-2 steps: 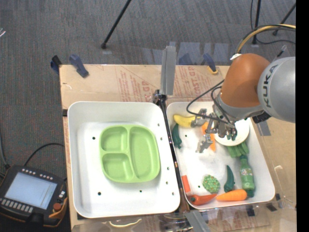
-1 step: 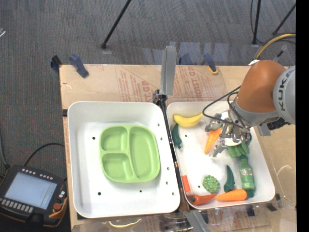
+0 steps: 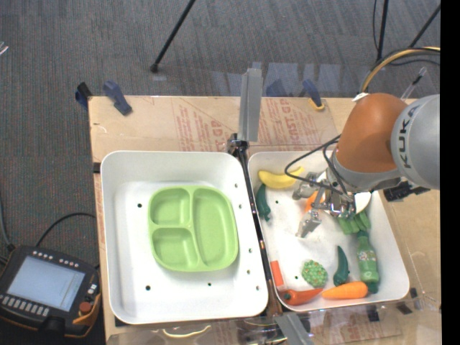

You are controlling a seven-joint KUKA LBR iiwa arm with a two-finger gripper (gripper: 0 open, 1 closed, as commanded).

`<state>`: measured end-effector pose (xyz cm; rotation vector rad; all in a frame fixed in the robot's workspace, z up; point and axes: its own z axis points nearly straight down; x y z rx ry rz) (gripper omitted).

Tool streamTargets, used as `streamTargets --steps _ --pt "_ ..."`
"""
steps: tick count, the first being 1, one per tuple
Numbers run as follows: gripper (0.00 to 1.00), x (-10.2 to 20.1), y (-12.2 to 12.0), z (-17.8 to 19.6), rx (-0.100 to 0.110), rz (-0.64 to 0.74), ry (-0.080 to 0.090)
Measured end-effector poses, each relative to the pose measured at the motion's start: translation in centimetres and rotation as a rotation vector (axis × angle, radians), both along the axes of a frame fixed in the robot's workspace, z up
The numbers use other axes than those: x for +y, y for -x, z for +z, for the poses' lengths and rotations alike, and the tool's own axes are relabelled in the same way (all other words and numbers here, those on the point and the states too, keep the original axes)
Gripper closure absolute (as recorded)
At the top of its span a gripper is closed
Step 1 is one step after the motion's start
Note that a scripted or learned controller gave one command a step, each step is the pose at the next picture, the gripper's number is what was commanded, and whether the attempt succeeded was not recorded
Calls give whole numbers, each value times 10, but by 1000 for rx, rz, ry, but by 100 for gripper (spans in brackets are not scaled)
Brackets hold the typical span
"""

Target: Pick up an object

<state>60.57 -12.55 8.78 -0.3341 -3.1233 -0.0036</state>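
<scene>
Right bin (image 3: 397, 264): gripper (image 3: 310, 225) hangs spread, nothing pinched; banana (image 3: 279, 179) behind it, carrot (image 3: 346, 290) ahead, pickup pending.

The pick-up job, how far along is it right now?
Early. Done: the arm has reached over the right bin. In hand: nothing that I can see; the pincer hangs above the bin floor. Left: grasping something, such as the banana, green bottle or carrot.
</scene>
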Motion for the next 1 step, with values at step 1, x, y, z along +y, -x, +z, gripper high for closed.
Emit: streamTargets --steps 1 --pt "0 -8 -28 1 -3 42 2"
